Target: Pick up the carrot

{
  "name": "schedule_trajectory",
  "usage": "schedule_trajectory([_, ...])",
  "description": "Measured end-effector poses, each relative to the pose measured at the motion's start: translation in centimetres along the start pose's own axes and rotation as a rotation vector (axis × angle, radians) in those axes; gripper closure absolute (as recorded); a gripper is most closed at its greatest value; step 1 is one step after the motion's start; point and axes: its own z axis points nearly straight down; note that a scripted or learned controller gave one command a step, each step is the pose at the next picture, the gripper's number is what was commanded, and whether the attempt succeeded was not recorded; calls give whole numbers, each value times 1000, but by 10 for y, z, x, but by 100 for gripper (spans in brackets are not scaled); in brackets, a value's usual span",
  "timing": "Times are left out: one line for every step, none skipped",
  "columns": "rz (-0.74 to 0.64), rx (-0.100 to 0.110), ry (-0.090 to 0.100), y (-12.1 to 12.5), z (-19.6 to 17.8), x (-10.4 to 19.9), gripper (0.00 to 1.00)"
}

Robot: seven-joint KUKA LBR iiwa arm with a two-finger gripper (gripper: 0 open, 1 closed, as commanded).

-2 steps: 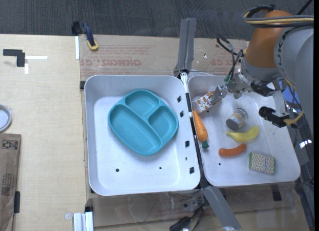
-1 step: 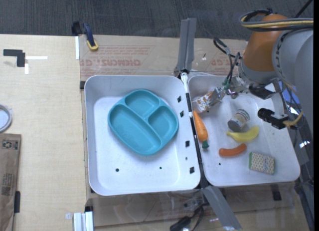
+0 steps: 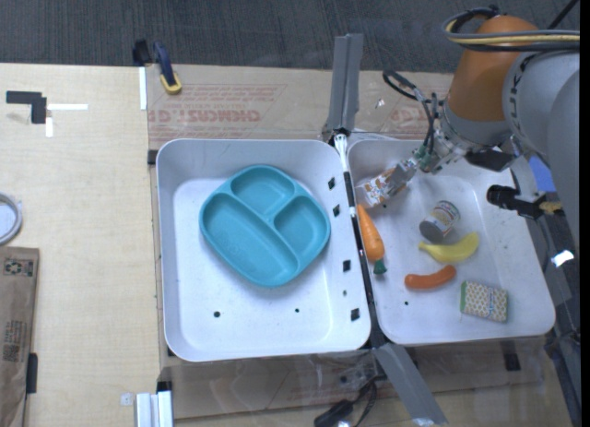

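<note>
The carrot (image 3: 371,234) is orange with a small green end toward the front. It lies in the right bin along the left wall, next to the divider between the bins. My gripper (image 3: 382,186) reaches in from the upper right and sits low in the right bin's back left part, just behind the carrot's far tip. Nothing shows in its grasp, and the carrot rests on the bin floor.
In the right bin (image 3: 479,326) lie a metal can (image 3: 441,220), a yellow banana (image 3: 452,248), an orange-red sausage-shaped piece (image 3: 430,278) and a speckled sponge (image 3: 484,301). A blue divided plate (image 3: 265,224) fills the middle of the left bin (image 3: 175,259).
</note>
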Motion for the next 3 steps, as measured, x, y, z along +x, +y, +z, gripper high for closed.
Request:
schedule_trajectory([-3, 4, 7, 1, -12, 1, 100])
schedule_trajectory([4, 3, -5, -2, -13, -6, 0])
schedule_trajectory([35, 8, 17, -64, 18, 39, 0])
